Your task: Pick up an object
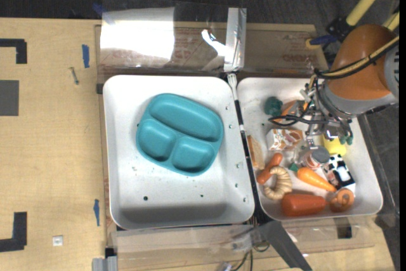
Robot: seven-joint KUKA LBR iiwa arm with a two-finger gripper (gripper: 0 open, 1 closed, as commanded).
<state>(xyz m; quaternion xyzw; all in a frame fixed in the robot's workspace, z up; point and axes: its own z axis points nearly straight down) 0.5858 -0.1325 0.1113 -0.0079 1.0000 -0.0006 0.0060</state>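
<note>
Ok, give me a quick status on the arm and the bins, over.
Gripper down over the right bin, among the toys; nothing seen held. Carrot, red piece, pretzel ring lie loose and crowded. Teal divided plate sits in the left bin.

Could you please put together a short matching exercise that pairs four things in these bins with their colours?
Things:
1. divided tray in the left bin
2. carrot
3. braided ring
4. toy cow

Colours:
A. black and white
B. teal
C. tan
D. orange

Pairs: 1-B, 2-D, 3-C, 4-A
</note>
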